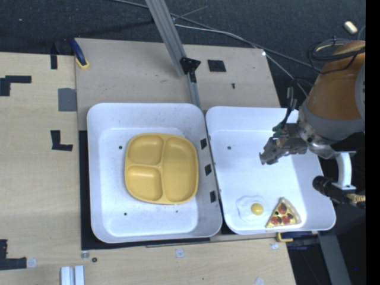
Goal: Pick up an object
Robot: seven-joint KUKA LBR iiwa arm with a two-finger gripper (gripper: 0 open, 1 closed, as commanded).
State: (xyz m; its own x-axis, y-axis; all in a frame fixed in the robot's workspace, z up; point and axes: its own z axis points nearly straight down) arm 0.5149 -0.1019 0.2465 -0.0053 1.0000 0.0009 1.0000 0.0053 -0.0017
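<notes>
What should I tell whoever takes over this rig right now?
Hand: over the right shallow white bin, above bare floor, nothing seen in it; finger state unclear.
Things: toy fried egg, white with yellow yolk, and toy pizza slice with red toppings, side by side at that bin's near edge. Yellow three-compartment plastic plate lies flat in the left white bin.
Done: nothing picked yet.
Left: lower onto one object, grip, lift.
</notes>
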